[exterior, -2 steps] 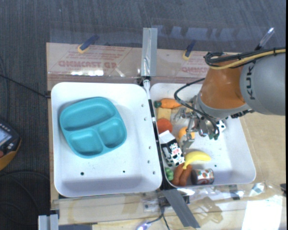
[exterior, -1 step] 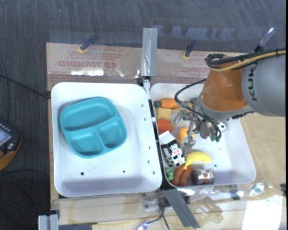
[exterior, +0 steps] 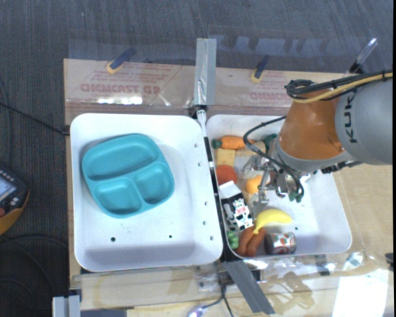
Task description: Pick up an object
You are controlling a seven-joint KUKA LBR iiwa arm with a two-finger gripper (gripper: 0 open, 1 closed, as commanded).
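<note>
End effector (exterior: 272, 183) low among right bin (exterior: 330, 233) toys (finger state apparently hidden, cannot tell).

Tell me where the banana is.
The banana lies in the right bin, near its front, just above a small can and below the gripper.

Teal tray (exterior: 127, 174) glossy smooth plastic; white bins (exterior: 145, 246) smooth plastic; banana (exterior: 272, 217) shiny.

Setting: robotics lab. Evidence: industrial arm (exterior: 356, 124) over two white bins (exterior: 185, 256) taped to a cardboard-covered surface (exterior: 152, 88); teach pendant (exterior: 0, 200) (with loose cables) on grey carpet (exterior: 53, 18) at left edge.
</note>
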